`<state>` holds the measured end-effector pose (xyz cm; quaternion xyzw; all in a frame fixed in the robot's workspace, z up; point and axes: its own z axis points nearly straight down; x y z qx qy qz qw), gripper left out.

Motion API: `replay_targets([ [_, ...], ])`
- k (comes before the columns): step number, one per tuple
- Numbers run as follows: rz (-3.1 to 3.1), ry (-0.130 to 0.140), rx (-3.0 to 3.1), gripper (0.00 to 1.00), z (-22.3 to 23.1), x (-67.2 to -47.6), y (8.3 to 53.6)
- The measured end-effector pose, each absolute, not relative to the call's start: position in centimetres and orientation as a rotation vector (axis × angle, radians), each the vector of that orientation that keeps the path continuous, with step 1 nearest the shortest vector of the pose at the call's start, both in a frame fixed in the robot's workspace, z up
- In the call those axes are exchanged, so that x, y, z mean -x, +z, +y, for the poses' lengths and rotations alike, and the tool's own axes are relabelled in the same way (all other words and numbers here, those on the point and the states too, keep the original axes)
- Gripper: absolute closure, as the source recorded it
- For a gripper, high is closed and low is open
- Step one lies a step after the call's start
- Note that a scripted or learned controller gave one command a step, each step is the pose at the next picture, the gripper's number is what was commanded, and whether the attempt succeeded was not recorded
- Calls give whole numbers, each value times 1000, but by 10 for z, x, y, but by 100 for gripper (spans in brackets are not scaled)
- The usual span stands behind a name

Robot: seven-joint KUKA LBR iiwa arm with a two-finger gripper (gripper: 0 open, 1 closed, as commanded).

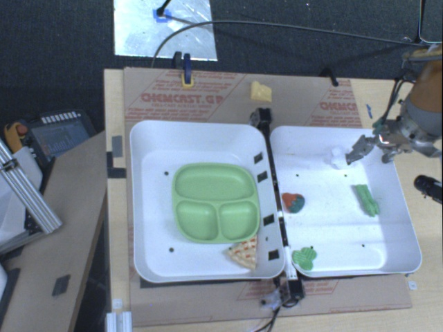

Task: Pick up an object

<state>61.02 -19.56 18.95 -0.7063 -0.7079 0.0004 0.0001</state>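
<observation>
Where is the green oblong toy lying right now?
The green oblong toy lies in the right bin, toward its right wall, to the right of the red-and-green toy and below the claw.

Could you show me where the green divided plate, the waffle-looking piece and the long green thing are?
green divided plate [215, 200]: camera view, on the ridge between its compartments.
waffle-looking piece [243, 253]: camera view, on its middle.
long green thing [365, 200]: camera view, on its middle, in the right bin.
</observation>
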Motion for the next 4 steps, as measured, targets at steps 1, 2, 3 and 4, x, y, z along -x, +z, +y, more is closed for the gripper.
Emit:
replay_targets([
  [1, -2223, 1, 2219, 0, -193, -611, 128],
  [2, -2224, 0, 2219, 0, -193, -612, 83],
  [3, -2228, -4, 2222, 100, -193, -613, 96],
  [4, -2232, -6, 2220, 100, -185, -621, 149],
])
